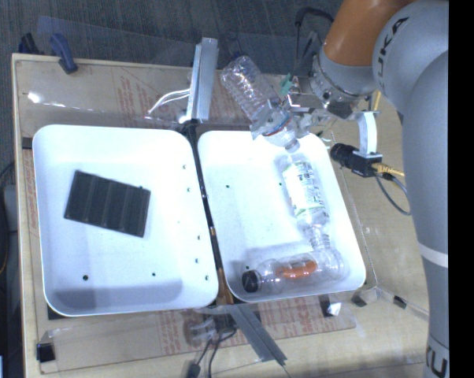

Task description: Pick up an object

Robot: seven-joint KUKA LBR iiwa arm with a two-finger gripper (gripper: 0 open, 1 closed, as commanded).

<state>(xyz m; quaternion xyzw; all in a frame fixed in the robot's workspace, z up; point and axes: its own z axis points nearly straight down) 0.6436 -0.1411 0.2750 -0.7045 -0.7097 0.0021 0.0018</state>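
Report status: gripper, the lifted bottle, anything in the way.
Gripper above right bin's far edge, shut on clear bottle, lifted. Two more bottles in right bin. Dark pad in left bin. Nothing blocking.

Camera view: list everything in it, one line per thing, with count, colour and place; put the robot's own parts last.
White bins: 2, white, side by side on the bench; left bin, right bin.
Ribbed pad: 1, black, flat in the left bin.
Labelled bottle: 1, clear with white label, lying lengthwise in the right bin.
Dark-capped bottle: 1, clear with something orange inside, lying along the right bin's near edge.
Raised bottle: 1, clear, crumpled, tilted over the right bin's far edge, at the hand.
Clamp: 1, blue, the bench's far left corner.
Arm: 1, grey with orange band, right side.
Hand: 1, at the raised bottle's lower end.
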